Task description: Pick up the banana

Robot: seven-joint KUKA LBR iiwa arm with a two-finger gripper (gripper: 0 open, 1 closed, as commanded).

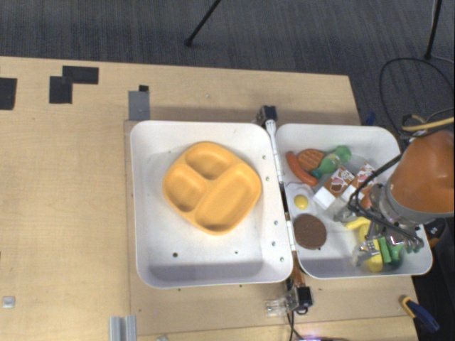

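Note:
The banana is a yellow toy in the right bin, near its front right corner, and the arm covers part of it. My gripper hangs low over that corner, right above the banana and a green toy. More yellow shows just below the gripper; whether it belongs to the banana is unclear. The orange wrist band hides what lies behind it.
The right bin also holds a brown disc, an orange carrot-like toy, a green bottle, a white block and a small yellow piece. A yellow divided plate lies in the left bin.

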